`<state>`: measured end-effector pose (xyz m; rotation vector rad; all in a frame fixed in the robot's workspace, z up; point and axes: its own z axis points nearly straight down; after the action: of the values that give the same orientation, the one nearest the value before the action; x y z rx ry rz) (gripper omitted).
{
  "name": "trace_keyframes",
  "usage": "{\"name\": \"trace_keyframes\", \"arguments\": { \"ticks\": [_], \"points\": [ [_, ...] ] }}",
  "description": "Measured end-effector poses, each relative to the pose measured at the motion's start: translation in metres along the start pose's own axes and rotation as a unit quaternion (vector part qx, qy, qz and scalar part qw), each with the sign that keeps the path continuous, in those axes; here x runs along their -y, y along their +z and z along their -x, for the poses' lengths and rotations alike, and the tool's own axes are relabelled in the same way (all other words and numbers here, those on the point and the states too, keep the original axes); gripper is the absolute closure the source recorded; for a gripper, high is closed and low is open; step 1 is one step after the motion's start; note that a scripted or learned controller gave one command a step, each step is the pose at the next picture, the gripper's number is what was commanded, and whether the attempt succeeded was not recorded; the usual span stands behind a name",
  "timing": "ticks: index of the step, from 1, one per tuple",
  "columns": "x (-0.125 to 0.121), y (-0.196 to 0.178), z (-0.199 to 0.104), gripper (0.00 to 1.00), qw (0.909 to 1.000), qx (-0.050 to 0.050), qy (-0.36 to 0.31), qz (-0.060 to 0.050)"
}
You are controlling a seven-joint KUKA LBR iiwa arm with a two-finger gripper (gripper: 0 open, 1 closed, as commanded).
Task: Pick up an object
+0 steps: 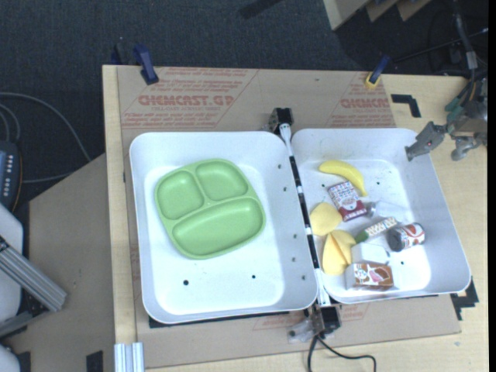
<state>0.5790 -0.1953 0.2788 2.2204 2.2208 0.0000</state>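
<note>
The right bin point(434, 200) holds several small items. A yellow banana point(343, 173) lies near its back. In front of it lie a red and white packet point(346, 198), two yellow pieces point(324, 218) point(335, 252), a striped bar point(378, 229), a red and white can point(406, 236) and a brown carton point(372, 274). My gripper point(442, 145) hangs over the bin's back right corner, open, with nothing between its fingers. It stands well clear of the items, up and to the right of the can.
The left bin point(147, 270) holds a green divided plate point(209, 206). A black divider point(298, 200) runs between the two bins. Blue clamps point(144, 62) point(377, 71) hold the cardboard sheet at the bench's back edge.
</note>
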Motion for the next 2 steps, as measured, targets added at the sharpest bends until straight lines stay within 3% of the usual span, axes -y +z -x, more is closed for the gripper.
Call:
{"name": "trace_keyframes", "arguments": {
  "ticks": [1, 2],
  "points": [
    [-0.010, 0.191, -0.035, 0.00, 1.0000, 0.000, 0.000, 0.002],
    [0.006, 0.190, -0.077, 0.00, 1.0000, 0.000, 0.000, 0.004]
  ]
}}
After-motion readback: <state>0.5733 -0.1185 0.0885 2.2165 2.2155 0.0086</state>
